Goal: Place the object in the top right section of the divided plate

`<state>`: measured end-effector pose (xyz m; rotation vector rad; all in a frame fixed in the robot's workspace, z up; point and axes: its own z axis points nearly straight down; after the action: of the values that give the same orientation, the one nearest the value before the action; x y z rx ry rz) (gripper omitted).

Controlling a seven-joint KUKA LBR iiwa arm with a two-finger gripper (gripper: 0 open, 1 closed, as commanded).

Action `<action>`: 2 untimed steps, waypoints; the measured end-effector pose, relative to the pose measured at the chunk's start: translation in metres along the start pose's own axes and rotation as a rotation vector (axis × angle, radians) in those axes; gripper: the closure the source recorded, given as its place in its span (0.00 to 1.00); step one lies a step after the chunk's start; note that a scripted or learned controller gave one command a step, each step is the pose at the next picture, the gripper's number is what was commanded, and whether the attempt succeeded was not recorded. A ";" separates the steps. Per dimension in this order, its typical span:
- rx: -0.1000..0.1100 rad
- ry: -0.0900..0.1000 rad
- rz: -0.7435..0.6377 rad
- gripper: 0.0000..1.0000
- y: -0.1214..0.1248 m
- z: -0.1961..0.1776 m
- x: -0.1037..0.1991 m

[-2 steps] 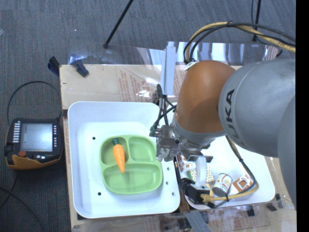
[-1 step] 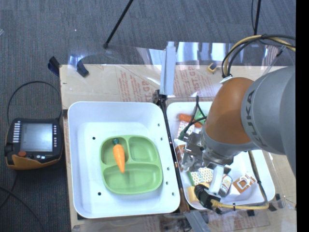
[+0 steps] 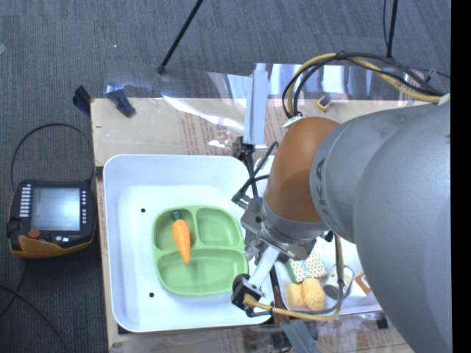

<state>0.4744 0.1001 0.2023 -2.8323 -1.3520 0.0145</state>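
Orange carrot (image 3: 181, 240) on green divided plate (image 3: 200, 279), top-left section.

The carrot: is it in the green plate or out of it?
In. The carrot lies in the plate, across the ridge between its top left and bottom sections.

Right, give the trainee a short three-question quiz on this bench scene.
1. True or false: the orange toy carrot lies in the top right section of the green divided plastic plate.
2. Which bin holds the plate: A) the left white bin, B) the right one?
3. Fill in: the yellow corn-shaped toy lies in the ___ bin.

Key: 1. False; it lies along the plate's left side. 2. A. 3. right.
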 end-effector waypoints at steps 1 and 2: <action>0.000 0.001 0.594 1.00 -0.024 0.010 0.030; -0.003 0.000 0.380 1.00 0.026 -0.135 -0.029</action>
<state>0.4778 0.0608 0.3378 -3.0407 -0.7942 0.0135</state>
